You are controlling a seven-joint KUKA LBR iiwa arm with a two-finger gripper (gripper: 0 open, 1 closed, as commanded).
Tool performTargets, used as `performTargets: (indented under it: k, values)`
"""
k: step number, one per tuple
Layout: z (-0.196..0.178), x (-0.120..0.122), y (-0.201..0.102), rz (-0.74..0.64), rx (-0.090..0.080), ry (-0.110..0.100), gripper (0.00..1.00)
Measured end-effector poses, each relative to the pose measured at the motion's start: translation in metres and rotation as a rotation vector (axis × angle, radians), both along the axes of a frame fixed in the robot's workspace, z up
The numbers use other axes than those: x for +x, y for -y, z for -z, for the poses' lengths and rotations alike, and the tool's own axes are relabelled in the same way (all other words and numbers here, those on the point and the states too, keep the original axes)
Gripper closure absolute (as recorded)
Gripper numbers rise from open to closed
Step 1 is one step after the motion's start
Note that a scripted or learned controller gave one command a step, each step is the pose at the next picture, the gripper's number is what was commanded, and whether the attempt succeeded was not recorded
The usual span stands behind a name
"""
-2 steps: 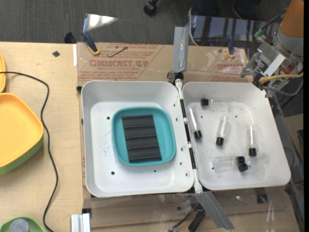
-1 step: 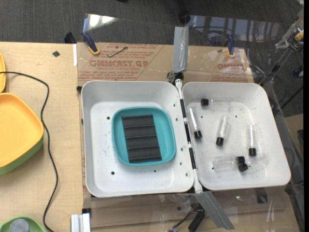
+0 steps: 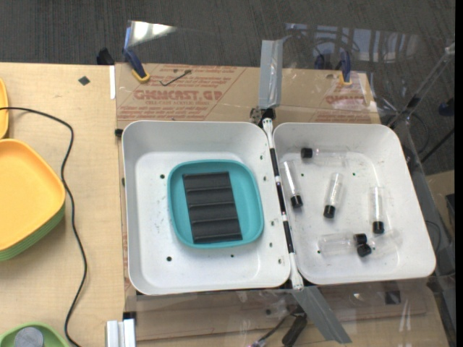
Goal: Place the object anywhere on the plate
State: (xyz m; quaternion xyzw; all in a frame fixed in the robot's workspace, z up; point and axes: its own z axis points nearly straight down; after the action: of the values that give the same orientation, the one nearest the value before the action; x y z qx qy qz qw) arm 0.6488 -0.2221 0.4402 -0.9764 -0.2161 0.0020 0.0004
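Observation:
A teal plate (image 3: 248, 194) lies in the left white bin (image 3: 145, 194), with a black ribbed block (image 3: 211, 207) resting on its middle. In the right white bin (image 3: 405, 194) lie several clear tubes with black caps: one by the left wall (image 3: 291, 185), one in the middle (image 3: 332, 195), one at the right (image 3: 377, 210), one at the top (image 3: 322, 152), and two near the front (image 3: 346, 246).
Yellow plates (image 3: 25, 197) are stacked on the wooden bench at the far left, with a black cable (image 3: 74, 215) running beside them. Cardboard (image 3: 188, 92) lies behind the bins. A green object (image 3: 29, 336) sits at the bottom left corner.

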Motion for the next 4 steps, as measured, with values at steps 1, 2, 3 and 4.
performTargets:
  k: [1, 2, 3, 4]
  values:
    - [0.0, 0.002, 0.0, 0.133, 0.0, 0.0, 0.0]
    - [0.141, 0.003, -0.001, 0.187, 0.001, -0.001, 0.0]
    - [0.011, 0.002, -0.001, 0.063, 0.0, 0.0, 0.0]
    - [0.194, -0.005, -0.032, 0.128, 0.001, -0.001, 0.0]
